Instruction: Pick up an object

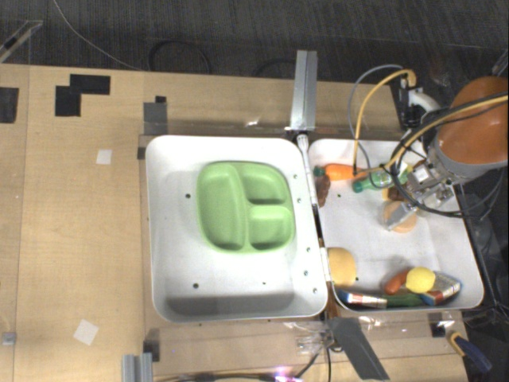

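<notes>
Here, two white bins side by side, arm in from the right.

Largest first: left bin [171, 285] bearing a green divided tray [242, 205]; right bin [445, 249] under the grey arm [477, 130] with its orange band. Gripper [400, 215] low over a tan round piece [403, 221] near the bin's middle, spread or pinched impossible to tell. Then a pale yellow ball [342, 265] against the left wall, a yellow lemon [421, 279] among clutter along the near wall, an orange carrot [340, 172] at the far wall.

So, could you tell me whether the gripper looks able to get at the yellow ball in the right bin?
Probably yes: the yellow ball lies uncovered on top of the clutter near the gripper.
</notes>
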You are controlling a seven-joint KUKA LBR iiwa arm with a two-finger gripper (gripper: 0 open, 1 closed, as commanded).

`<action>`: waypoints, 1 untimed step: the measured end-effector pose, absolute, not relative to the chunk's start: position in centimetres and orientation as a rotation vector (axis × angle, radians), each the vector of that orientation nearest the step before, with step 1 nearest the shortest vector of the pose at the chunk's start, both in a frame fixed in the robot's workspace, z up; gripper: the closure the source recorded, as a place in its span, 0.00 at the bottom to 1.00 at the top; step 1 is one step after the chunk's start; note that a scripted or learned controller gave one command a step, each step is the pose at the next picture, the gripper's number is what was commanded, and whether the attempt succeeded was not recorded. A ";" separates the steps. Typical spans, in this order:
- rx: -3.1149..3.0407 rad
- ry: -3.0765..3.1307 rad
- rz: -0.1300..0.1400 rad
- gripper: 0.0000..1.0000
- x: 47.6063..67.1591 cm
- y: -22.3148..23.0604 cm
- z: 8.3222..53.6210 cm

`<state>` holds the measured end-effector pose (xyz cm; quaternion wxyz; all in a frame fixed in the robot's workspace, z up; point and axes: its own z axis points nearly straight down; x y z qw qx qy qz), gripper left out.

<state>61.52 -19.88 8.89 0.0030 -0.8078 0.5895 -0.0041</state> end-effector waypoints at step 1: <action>-2.496 1.902 -0.015 0.00 51.4 -18.7 9.1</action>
